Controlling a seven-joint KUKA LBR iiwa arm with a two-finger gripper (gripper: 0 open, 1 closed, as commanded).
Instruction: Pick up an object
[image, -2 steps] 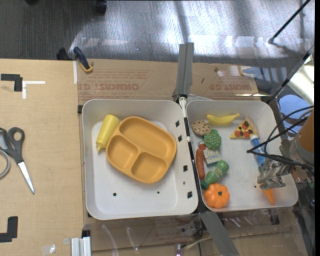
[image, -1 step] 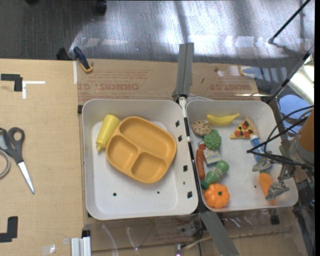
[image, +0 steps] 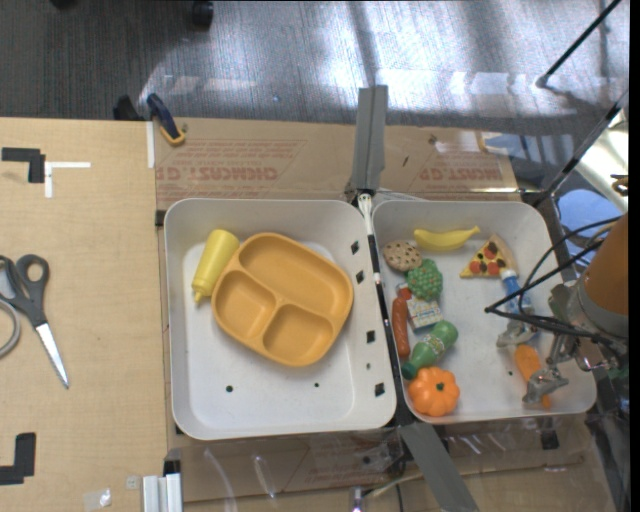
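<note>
Right bin (image: 470, 405), toy food; claw (image: 541, 380) at its right edge.
Claw stood over a small orange piece (image: 527, 362), touching it; whether parted or closed could not be told. Piece: orange, elongated, carrot-like.

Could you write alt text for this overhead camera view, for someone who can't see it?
A robot gripper reaches from the right into the right bin of toy food: banana, pizza slice, cookie, pumpkin. The left bin holds a yellow divided tray and a yellow bottle.
</note>
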